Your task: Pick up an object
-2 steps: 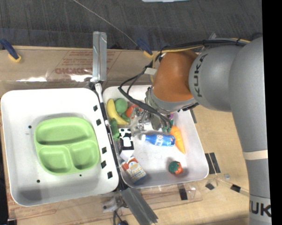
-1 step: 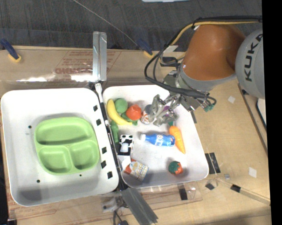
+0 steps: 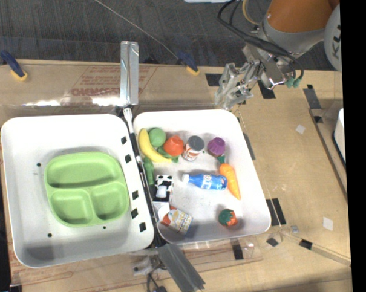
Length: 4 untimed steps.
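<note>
The right white bin [image 3: 250, 188] holds several small items: a yellow banana [image 3: 148, 148], a green round fruit [image 3: 158, 136], an orange-red fruit [image 3: 173, 146], a small can [image 3: 194, 146], a purple item [image 3: 216, 147], a carrot [image 3: 231, 180], a blue-and-white bottle [image 3: 204, 181], a black-and-white box [image 3: 163, 187], an orange-labelled tub [image 3: 177, 221] and a small red-green fruit [image 3: 227, 217]. My gripper [image 3: 234, 90] hangs above the bin's far right corner, outside the pile, with its fingers spread and nothing between them.
The left white bin [image 3: 21, 179] bears a green divided tray [image 3: 86, 188]. A metal post [image 3: 129, 72] stands at the back between the bins. The arm's orange band [image 3: 298, 7] is at the top right. Bare bench lies right of the bins.
</note>
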{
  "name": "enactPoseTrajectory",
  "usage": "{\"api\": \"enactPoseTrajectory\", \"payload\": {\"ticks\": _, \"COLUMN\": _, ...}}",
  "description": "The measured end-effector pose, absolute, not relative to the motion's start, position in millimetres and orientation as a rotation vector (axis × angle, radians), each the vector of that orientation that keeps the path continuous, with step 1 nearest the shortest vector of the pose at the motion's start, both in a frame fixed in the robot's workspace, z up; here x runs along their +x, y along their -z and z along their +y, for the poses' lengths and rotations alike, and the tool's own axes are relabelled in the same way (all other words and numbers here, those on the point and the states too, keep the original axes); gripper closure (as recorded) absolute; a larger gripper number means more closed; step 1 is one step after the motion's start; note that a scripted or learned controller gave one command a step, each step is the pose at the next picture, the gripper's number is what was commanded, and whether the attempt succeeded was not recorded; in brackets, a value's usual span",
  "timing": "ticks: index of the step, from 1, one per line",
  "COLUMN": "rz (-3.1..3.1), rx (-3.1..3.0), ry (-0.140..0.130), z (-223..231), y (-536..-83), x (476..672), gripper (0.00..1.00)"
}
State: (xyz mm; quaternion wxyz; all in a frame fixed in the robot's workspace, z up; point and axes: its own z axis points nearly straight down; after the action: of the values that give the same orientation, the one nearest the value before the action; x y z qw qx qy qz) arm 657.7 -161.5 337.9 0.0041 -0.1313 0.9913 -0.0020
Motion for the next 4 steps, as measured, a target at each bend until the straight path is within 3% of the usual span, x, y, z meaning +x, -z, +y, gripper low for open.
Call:
{"api": "enactPoseTrajectory", "payload": {"ticks": 1, "rz": 3.119, "rx": -0.416, "ry": -0.006, "z": -74, "y": -245, "x": 656.4, "gripper": 1.0}}
{"api": "enactPoseTrajectory", "payload": {"ticks": 2, "rz": 2.947, "rx": -1.084, "ry": 0.002, "z": -149, "y": -230, "x": 654.3, "gripper": 1.0}}
{"api": "enactPoseTrajectory", "payload": {"ticks": 3, "rz": 2.635, "rx": -1.705, "ry": 0.002, "z": -185, "y": -250, "x": 657.0, "gripper": 1.0}}
{"api": "enactPoseTrajectory", "payload": {"ticks": 4, "rz": 2.558, "rx": -1.822, "ry": -0.006, "z": -112, "y": -211, "x": 657.3, "gripper": 1.0}}
